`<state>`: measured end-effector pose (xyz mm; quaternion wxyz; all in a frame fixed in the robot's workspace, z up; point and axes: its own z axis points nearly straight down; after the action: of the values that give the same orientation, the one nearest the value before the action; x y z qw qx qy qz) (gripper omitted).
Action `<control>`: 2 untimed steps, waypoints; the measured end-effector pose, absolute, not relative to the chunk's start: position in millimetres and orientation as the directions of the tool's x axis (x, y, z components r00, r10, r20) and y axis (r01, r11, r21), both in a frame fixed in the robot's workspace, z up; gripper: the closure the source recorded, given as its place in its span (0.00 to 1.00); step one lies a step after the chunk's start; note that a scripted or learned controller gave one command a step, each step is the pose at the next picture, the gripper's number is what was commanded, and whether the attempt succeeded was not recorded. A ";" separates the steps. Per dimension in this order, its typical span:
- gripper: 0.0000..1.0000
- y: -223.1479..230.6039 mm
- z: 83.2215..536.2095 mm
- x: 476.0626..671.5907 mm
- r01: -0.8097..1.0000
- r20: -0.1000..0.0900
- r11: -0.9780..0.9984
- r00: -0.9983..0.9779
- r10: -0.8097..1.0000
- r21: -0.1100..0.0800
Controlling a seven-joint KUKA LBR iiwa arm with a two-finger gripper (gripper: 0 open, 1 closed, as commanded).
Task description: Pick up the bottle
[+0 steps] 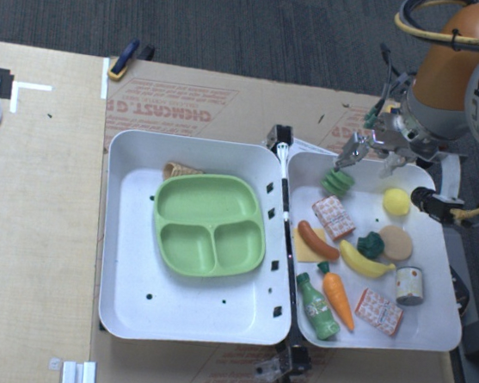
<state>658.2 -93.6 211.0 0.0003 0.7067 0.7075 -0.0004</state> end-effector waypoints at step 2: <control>1.00 -45.1 196.9 588.6 0.997 -0.001 -0.076 0.076 0.997 -0.001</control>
<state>588.6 -45.1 196.9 -0.0002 0.7334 0.6798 -0.0008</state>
